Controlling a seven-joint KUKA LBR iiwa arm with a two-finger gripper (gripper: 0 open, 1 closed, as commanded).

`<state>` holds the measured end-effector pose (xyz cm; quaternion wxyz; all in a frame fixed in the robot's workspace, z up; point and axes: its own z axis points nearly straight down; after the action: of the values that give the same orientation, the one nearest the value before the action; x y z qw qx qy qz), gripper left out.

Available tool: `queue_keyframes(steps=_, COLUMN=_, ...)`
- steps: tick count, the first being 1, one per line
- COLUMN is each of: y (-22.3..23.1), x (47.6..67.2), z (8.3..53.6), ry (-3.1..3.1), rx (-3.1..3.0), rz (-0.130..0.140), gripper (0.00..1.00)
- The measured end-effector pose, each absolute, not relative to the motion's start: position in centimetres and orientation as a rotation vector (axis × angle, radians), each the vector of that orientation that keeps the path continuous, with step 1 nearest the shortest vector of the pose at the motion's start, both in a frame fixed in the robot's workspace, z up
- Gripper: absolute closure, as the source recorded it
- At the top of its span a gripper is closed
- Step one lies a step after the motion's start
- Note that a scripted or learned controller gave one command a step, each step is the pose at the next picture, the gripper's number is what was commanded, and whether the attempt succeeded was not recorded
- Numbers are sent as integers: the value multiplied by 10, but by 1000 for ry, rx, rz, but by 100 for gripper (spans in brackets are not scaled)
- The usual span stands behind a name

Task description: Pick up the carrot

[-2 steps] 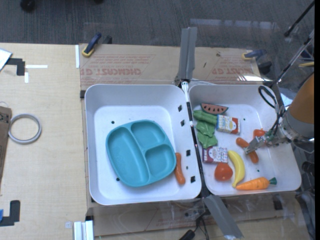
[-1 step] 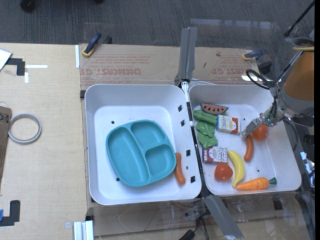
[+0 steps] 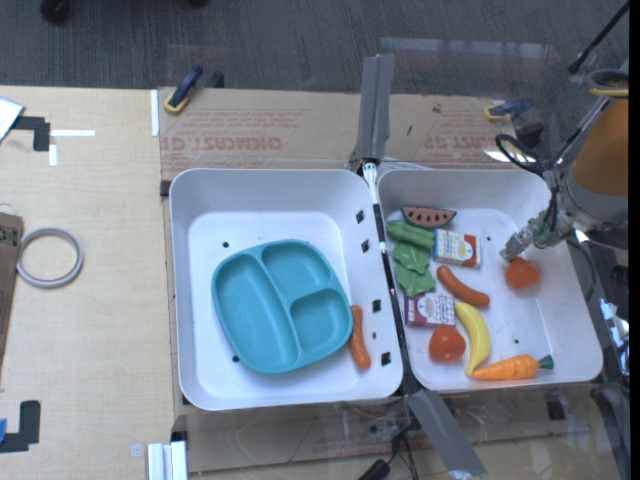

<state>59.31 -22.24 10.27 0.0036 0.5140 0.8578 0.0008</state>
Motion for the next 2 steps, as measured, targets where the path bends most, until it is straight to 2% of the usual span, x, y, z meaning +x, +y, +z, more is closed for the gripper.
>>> queue_keyframes(steps=1, y=-222, x=593, z=103, ry=2689, rx=1611, rz=2, gripper=0)
queue_keyframes(steps=2, y=-222, x=594, z=122, ry=2837, rx=1339, rz=0, gripper=0)
